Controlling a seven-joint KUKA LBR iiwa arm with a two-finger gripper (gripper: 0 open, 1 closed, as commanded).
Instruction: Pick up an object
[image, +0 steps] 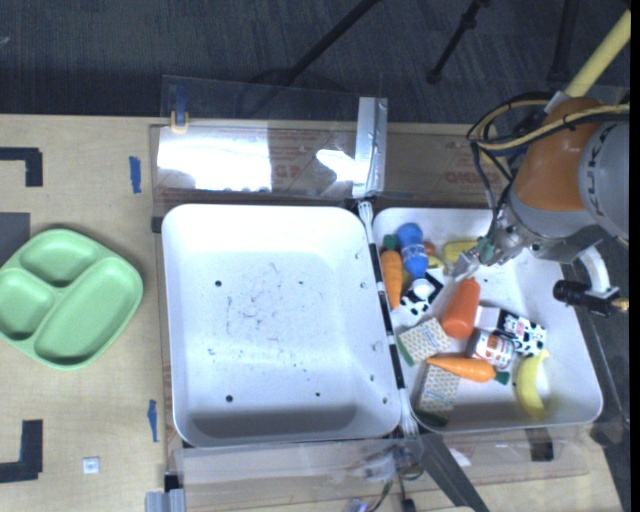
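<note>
Two white bins sit mid-frame. Far left, a green divided plate (65, 297) lies on the bench; next comes the left bin (200, 240). The right bin (575, 345) holds carrots (461, 368), a blue ball (410, 238), and a banana (530, 385) at lower right (things crowded, some touching). The gripper (478, 256) hangs over that bin's upper part; I cannot tell how wide it stands or whether it grips anything.

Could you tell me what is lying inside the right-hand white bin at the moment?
The right bin holds toy carrots, a banana, a blue piece and patterned blocks. The gripper covers part of a yellow item; anything beneath the pile is hidden.
</note>
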